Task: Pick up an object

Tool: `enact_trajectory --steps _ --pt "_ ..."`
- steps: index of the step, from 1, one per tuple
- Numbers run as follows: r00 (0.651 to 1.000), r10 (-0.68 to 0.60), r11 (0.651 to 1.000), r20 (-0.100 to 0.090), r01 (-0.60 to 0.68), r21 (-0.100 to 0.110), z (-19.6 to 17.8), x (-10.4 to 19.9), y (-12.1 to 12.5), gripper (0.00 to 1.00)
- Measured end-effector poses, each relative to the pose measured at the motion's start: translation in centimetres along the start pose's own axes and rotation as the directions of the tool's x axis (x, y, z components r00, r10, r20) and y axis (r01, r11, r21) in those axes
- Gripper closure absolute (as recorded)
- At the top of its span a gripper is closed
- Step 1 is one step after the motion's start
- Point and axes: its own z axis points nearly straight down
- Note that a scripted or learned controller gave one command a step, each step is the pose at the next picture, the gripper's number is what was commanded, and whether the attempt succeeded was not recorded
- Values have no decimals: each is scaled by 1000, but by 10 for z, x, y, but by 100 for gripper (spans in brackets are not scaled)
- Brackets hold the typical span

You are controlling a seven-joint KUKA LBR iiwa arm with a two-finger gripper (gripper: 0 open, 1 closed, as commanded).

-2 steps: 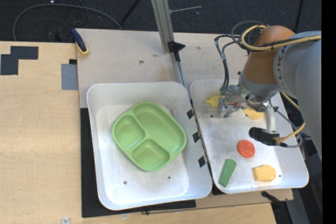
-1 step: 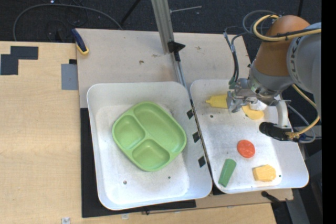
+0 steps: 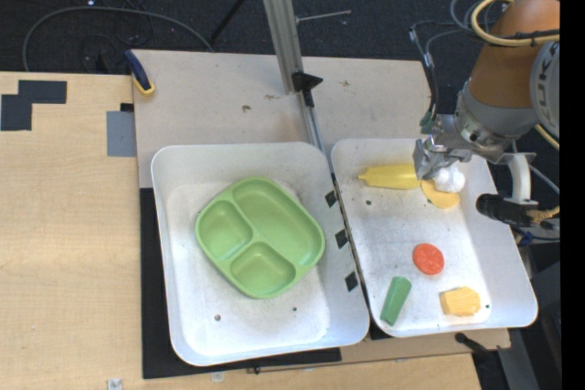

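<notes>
My gripper (image 3: 433, 162) hangs low over the far part of the right bin (image 3: 512, 301). Right under it lies a yellow banana-shaped object (image 3: 391, 177), whose right end curls out past the gripper. A small white object (image 3: 449, 179) sits against the gripper's right side; whether it is held is unclear. Further toward the front of this bin lie a red round object (image 3: 428, 258), a green stick-like object (image 3: 396, 300) and a yellow-orange block (image 3: 460, 300), all apart from the gripper.
A green divided plate (image 3: 259, 236) lies in the left bin (image 3: 183, 324). A metal post (image 3: 281, 23) rises behind the bins, with a rod running down to the ridge between them. The arm's cables and a black fitting (image 3: 507, 210) overhang the right bin's right rim.
</notes>
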Motion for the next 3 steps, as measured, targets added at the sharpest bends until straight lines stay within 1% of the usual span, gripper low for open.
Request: enact_trajectory --steps 1,2,3 --pt "1000 -5 1000 -1 5 2 -30 -1 0 100" --pt "1000 -9 1000 -3 9 9 -16 51 -20 100" --pt "1000 -10 1000 -3 10 8 -24 96 -40 100"
